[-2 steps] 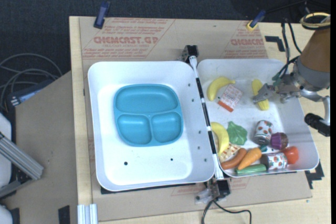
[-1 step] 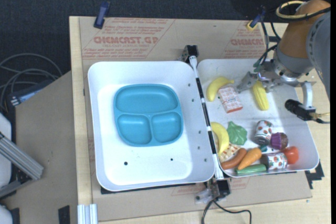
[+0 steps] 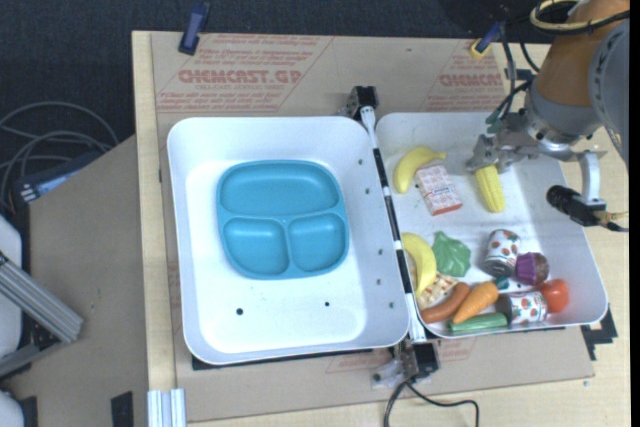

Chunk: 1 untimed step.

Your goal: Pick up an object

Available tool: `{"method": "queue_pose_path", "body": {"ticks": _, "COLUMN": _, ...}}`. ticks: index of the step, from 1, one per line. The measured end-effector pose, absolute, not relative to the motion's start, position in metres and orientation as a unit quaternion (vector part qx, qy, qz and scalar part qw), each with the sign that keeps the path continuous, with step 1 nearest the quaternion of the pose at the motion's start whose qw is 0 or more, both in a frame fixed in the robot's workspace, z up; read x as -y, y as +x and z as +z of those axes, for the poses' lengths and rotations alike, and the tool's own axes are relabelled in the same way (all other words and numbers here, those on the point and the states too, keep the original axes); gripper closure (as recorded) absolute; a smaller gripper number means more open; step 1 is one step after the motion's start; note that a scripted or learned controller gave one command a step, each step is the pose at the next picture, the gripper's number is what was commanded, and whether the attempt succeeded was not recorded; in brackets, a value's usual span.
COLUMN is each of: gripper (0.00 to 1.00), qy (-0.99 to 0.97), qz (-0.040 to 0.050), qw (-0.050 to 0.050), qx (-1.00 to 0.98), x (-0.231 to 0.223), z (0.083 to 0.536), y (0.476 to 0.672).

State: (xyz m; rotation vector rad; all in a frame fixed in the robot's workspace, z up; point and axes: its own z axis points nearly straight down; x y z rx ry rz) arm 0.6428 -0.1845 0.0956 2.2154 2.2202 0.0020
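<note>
My gripper (image 3: 492, 155) hangs over the back of the right bin (image 3: 565, 240), reaching in from the right. Just in front of it a yellow corn cob (image 3: 490, 188) lies on the bin floor, and the gripper's tip sits at the cob's far end. To the left lie a small pink-and-white carton (image 3: 438, 189) and a banana (image 3: 413, 165). Nothing shows lifted off the floor.
The front of the right bin holds a second banana (image 3: 421, 260), a green leaf (image 3: 452, 253), a printed can (image 3: 501, 249), a purple piece (image 3: 530, 267), a carrot (image 3: 474, 301), a tomato (image 3: 555, 295). The left bin (image 3: 200, 185) holds a blue divided plate (image 3: 281, 218).
</note>
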Motion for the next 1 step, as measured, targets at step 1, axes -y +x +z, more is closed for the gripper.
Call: {"method": "queue_pose_path", "body": {"ticks": 1, "gripper": 1.00, "qy": 0.706, "qz": 0.0011, "qw": 0.001, "qx": -0.708, "x": 0.0869, "z": 0.1858, "y": 0.6605}}
